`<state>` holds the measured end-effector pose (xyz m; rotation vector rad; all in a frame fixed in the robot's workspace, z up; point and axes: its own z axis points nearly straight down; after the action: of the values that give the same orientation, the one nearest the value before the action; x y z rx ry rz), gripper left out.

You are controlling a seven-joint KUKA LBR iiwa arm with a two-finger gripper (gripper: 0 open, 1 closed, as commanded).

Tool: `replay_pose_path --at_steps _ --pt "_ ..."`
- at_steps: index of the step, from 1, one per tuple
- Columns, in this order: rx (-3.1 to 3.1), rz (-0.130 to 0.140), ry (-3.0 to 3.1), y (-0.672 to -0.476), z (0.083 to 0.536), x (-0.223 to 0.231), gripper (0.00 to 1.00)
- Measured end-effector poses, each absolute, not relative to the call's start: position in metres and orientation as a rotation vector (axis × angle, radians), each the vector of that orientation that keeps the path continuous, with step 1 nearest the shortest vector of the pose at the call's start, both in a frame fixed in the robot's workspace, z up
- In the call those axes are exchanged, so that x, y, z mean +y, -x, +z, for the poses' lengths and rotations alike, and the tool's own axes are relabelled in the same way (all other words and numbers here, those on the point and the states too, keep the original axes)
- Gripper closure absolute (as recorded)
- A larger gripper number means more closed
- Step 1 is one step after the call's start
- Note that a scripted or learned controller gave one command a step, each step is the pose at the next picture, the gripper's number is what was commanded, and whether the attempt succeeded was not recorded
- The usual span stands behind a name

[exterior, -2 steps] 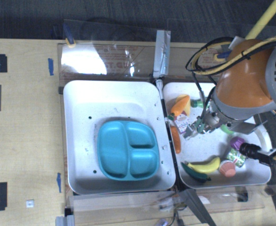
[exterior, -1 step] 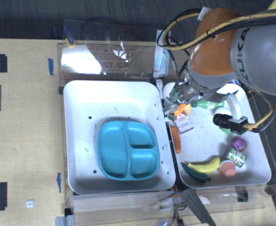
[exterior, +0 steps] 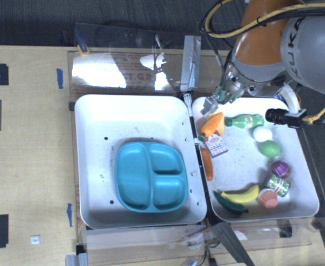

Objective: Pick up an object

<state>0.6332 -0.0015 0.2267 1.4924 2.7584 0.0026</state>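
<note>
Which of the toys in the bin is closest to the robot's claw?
The orange carton, at the right bin's back left corner. The gripper hangs just above it, while the green bottle, banana and purple toy lie farther off.

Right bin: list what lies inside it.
In the right bin: banana, green bottle, white egg, green ball, carrot, orange carton. The arm covers its top edge.

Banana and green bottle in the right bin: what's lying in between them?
In the camera view, between the banana and the green bottle the white bin floor is bare; the white egg and green ball sit further right.
</note>
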Motion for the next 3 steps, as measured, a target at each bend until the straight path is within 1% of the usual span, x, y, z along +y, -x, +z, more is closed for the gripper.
replay_pose_path --at_steps 1,2,3 --pt "2.779 0.000 -1.461 -0.575 0.217 -0.039 1.00" --pt "2.697 0.000 -1.616 -0.538 0.202 -0.019 1.00" --pt "2.734 0.004 -1.537 -0.517 0.246 -0.014 1.00"
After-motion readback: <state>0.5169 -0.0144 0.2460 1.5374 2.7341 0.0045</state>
